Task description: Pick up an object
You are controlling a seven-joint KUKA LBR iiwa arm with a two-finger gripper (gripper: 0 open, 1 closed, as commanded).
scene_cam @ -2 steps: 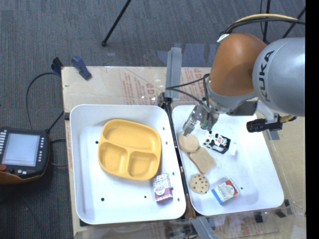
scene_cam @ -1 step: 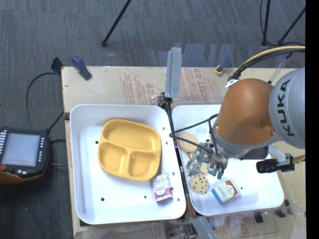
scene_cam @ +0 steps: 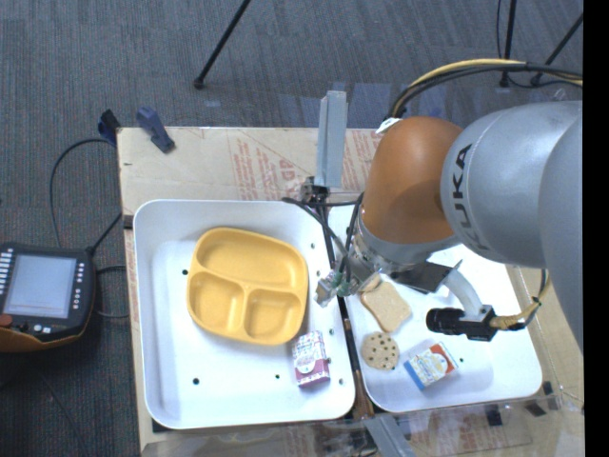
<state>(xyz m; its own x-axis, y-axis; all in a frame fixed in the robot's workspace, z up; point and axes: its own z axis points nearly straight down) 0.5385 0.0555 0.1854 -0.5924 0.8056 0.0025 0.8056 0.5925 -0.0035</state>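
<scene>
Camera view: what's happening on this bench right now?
A KUKA arm reaches in from the right, its gripper low over the divider between the two bins. The left bin holds a yellow divided plate and a small pink carton. The right bin holds a toast slice, a cookie and a blue-and-red carton. Nothing is visibly gripped.

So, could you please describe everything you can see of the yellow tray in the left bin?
The yellow tray looks like smooth plastic, a rounded rectangle with three compartments: one long, two smaller. It lies flat and right side up in the left bin, slightly turned, all compartments bare. A small pink carton sits just off its near right corner.
</scene>
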